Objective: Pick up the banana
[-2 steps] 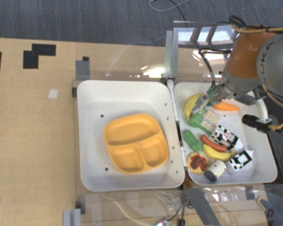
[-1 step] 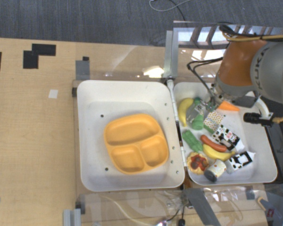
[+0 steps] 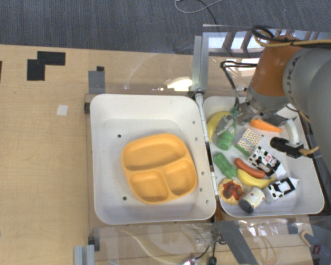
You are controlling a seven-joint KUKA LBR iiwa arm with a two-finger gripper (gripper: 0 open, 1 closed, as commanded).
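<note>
The jaws (image 3: 230, 123) hang low over the back left part of the right bin (image 3: 314, 200), and whether they are released or clenched cannot be told. They sit just beside a banana (image 3: 214, 123) at the bin's left wall and above a green toy (image 3: 225, 140). A second banana (image 3: 252, 178) lies nearer the front, under a red sausage (image 3: 249, 167). A carrot (image 3: 265, 126) lies to the right. The left bin (image 3: 102, 148) on the desk (image 3: 38, 164) holds a yellow divided plate (image 3: 159, 167).
</note>
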